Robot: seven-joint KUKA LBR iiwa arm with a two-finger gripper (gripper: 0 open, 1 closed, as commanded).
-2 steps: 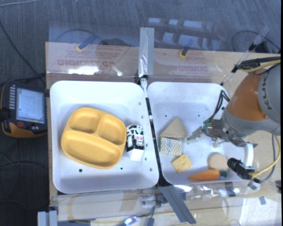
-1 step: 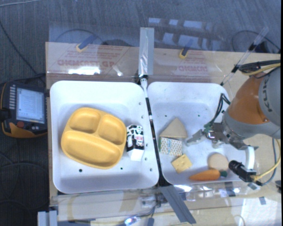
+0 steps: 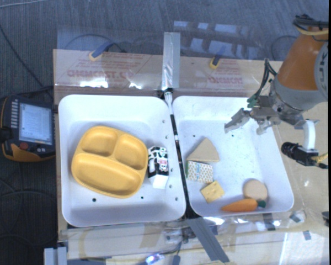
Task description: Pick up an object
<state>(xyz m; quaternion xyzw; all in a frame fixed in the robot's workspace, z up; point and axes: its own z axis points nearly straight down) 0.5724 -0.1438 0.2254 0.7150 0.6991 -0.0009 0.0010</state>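
My gripper [image 3: 248, 125] hovers over the upper right part of the right bin [image 3: 276, 148], open, with nothing between its fingers. Below it in that bin lie a tan wedge [image 3: 204, 150], a pale patterned square [image 3: 199, 171], a yellow cheese-like block [image 3: 212, 191], a round beige piece [image 3: 255, 189] and an orange carrot [image 3: 240, 205]. The left bin [image 3: 66, 120] holds a yellow divided plate [image 3: 108, 160] and a small black-and-white cow-patterned carton [image 3: 159, 163] beside it.
A teach pendant [image 3: 26, 127] lies on the floor left of the bins. A black cable connector [image 3: 298, 152] hangs off the arm by the right bin's right rim. The central divider [image 3: 176, 148] separates the bins.
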